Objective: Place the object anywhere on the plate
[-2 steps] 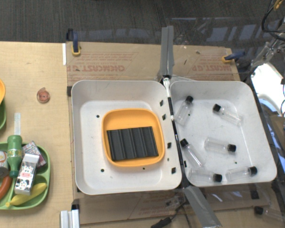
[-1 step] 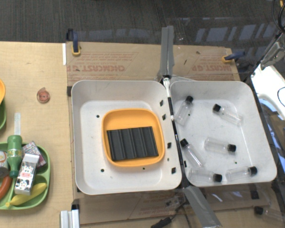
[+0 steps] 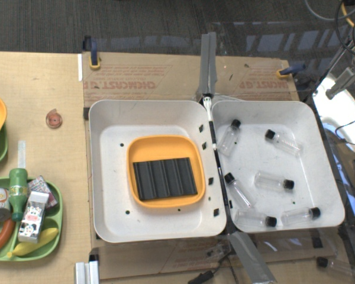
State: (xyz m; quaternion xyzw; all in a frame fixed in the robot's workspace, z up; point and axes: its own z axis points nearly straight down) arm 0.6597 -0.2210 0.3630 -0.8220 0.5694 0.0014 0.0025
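A dark ribbed rectangular slab [image 3: 165, 178] was seen lying flat on the orange rounded plate [image 3: 165, 144] in the left white bin [image 3: 106, 158], so the task was possibly already done. The state of the fingers could not be told. If a clear black-capped vial [image 3: 273, 182] from the right white bin [image 3: 254, 152] was meant, it could be dropped or could roll off the slab.

A square orange plastic plate [image 3: 165, 153] lies flat in the left white bin, and a dark grey ribbed rectangular slab [image 3: 165, 178] rests flat on it.
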